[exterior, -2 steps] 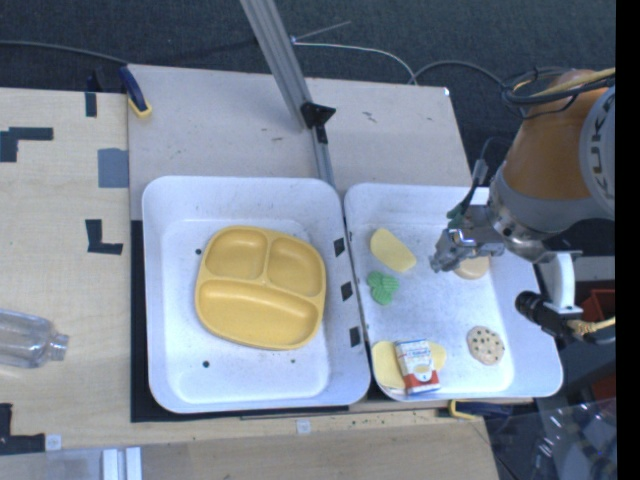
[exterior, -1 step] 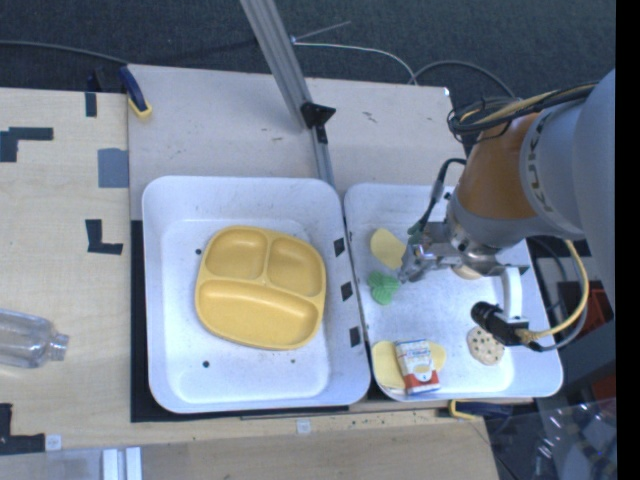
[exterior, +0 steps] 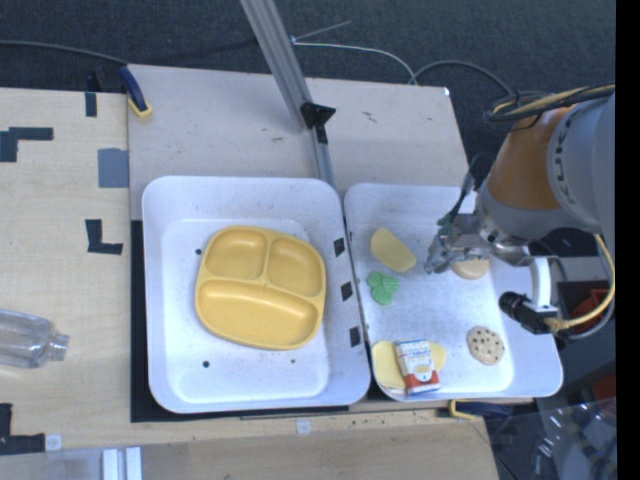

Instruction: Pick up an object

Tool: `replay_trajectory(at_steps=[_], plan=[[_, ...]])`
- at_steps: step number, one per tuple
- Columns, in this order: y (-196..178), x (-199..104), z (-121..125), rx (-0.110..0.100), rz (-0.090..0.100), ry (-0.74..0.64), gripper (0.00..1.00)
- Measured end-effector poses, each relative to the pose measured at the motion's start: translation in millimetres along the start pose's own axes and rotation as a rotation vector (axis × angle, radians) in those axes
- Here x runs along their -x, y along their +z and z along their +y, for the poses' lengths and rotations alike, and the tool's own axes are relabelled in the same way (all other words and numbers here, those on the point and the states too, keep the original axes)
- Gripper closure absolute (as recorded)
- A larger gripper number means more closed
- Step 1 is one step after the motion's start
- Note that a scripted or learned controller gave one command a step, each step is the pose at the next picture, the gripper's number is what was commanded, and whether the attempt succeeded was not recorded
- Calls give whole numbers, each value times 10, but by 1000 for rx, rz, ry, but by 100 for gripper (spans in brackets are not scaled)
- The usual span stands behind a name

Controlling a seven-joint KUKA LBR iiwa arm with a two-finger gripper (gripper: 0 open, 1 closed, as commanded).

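Note:
The right bin [exterior: 420, 203] holds a yellow wedge-shaped piece [exterior: 392, 250], a small green toy [exterior: 382, 287], a cookie [exterior: 485, 345], a small carton with a red label [exterior: 417, 364] lying on a yellow piece, and a tan round object [exterior: 469, 264] at the right side. My gripper [exterior: 443, 255] is low over the right bin, between the yellow wedge and the tan object, right against the tan object. I cannot see whether anything sits between its tips.
The left bin [exterior: 165, 268] carries a yellow divided plate [exterior: 261, 286]. A metal pole [exterior: 277, 48] slants down to the bins' back edge. A clear plastic bottle [exterior: 25, 338] lies on the bench at the far left. Cables run behind the right bin.

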State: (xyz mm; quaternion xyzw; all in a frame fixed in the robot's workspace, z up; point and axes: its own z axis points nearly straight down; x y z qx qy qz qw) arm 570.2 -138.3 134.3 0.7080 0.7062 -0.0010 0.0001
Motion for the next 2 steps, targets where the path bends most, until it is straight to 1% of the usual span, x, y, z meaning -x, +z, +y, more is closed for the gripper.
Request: replay_trajectory(at_steps=[1, 2], plan=[[-579, -572, 392, 8, 2, -11, 100], [-718, -734, 283, 0, 2, -5, 100]])
